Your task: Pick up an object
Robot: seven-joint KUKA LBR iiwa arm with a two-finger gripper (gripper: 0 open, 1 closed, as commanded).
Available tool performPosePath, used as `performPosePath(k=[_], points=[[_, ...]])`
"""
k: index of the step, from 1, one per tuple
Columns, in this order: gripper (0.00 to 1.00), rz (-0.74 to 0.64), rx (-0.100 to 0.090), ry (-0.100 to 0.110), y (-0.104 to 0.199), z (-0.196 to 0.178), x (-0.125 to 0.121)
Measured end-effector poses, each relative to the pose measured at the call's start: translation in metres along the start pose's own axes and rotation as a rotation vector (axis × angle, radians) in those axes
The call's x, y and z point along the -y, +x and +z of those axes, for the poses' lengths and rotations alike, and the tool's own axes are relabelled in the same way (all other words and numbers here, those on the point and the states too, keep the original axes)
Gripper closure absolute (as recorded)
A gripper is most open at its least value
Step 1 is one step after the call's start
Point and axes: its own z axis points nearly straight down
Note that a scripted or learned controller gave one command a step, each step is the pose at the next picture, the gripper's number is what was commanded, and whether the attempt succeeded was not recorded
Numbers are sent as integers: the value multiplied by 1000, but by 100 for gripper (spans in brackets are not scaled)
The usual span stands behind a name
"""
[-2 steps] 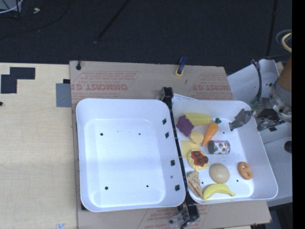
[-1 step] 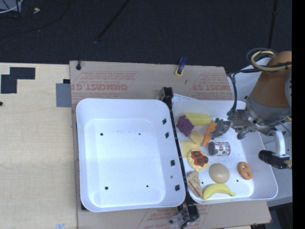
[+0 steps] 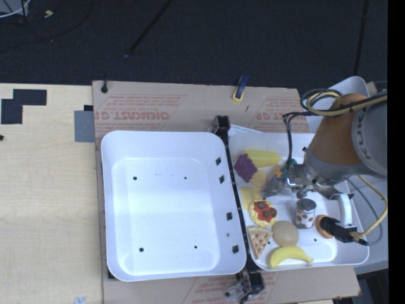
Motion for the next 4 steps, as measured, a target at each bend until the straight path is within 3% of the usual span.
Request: performPosePath(k=[2,3,4], points=[[0,-2,-4,17,32,22,-81],[0,-2,-2,9,52,22,-81],[100,-4,-3,12,51,12,-81]])
